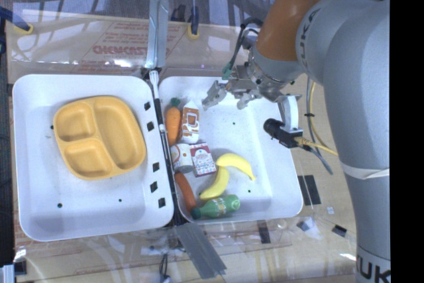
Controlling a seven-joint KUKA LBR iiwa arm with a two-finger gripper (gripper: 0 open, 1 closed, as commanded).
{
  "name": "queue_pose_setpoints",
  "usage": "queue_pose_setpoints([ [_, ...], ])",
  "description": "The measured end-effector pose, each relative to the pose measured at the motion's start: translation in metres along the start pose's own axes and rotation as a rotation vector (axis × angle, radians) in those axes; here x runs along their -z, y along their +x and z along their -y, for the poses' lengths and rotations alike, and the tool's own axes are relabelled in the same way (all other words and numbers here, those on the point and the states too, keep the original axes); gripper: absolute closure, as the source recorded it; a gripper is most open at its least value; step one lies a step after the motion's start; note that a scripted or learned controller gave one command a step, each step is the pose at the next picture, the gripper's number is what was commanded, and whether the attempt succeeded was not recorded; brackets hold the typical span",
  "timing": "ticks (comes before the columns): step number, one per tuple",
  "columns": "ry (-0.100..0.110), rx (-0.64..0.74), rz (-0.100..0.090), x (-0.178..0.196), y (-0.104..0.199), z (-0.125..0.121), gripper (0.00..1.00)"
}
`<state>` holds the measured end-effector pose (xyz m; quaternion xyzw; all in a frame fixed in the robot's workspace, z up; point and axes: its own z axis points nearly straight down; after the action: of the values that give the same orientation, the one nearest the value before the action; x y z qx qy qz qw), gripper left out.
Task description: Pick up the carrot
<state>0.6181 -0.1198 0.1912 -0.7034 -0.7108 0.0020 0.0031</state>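
Approach step: my claw [225,93] hangs open and empty above the right bin [281,199]; next I must drop onto the carrot [173,124]

bins counted: 2 [40,222] [281,199] | yellow divided plate: 1 [99,137] | carrots: 2 [173,125] [185,191] | bananas: 2 [236,165] [216,185] | small cartons: 3 [191,124] [202,160] [180,156] | green bottle: 1 [217,207]
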Motion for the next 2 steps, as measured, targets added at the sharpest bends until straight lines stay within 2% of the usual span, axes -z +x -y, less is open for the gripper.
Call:
queue_pose_setpoints([
  [1,0.004,-0.255,0.001,-0.002,0.118,0.014,0.00],
  [2,0.000,-0.271,0.001,-0.002,0.090,0.075,0.00],
])
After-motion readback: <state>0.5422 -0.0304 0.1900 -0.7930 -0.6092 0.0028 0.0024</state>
